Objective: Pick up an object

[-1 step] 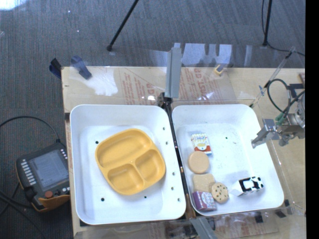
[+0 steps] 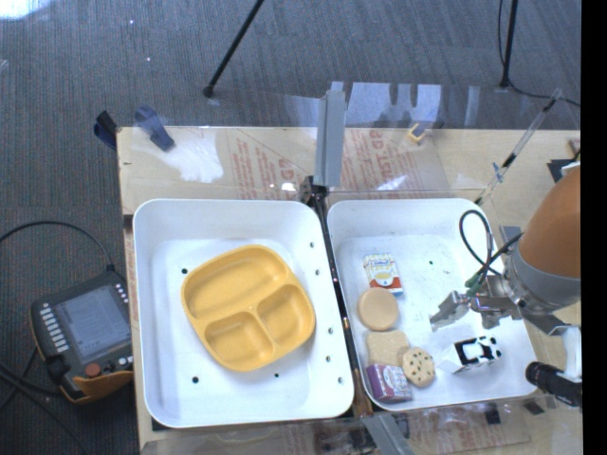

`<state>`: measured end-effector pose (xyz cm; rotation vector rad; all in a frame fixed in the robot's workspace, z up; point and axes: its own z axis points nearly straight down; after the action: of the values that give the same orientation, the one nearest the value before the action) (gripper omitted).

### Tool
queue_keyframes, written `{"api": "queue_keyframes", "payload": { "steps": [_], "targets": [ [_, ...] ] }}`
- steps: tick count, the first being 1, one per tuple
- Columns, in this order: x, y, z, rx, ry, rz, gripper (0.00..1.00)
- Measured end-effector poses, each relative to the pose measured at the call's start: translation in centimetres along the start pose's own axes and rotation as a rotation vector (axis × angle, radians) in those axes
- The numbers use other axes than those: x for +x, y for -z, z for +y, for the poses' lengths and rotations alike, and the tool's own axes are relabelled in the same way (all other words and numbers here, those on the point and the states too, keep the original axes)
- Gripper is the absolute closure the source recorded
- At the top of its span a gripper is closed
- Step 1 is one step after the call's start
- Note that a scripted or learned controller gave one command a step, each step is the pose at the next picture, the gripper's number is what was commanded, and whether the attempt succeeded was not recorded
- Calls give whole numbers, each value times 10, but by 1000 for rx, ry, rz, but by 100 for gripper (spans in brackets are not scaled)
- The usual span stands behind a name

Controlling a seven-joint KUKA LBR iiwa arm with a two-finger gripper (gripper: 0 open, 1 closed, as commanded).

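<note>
My gripper (image 2: 467,309) hangs over the right side of the right bin (image 2: 432,218), reaching in from the right. Just below it lies a small black and white object (image 2: 477,352), apart from the gripper. To its left lie a small red and white carton (image 2: 382,273), a round tan disc (image 2: 378,309), a pale slice (image 2: 386,346), a chip cookie (image 2: 417,367) and a purple packet (image 2: 388,383). Nothing shows in the gripper's hold.
The left bin (image 2: 166,245) bears a yellow divided plate (image 2: 248,306). A grey upright post (image 2: 330,145) stands behind the seam between the bins. A black cable (image 2: 471,240) loops above the gripper. A teach pendant (image 2: 83,330) lies on the floor at the left.
</note>
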<state>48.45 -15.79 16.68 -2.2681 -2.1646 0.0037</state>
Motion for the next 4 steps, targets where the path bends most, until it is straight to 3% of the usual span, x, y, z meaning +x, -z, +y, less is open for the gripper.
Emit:
{"api": "queue_keyframes", "payload": {
  "steps": [1, 3, 4],
  "targets": [
    [28, -78, -9, -5, 36, 0, 0],
    [42, -77, 110, -10, 230, -3, 0],
    [46, -78, 152, 19, 290, -8, 0]
  ]
}}
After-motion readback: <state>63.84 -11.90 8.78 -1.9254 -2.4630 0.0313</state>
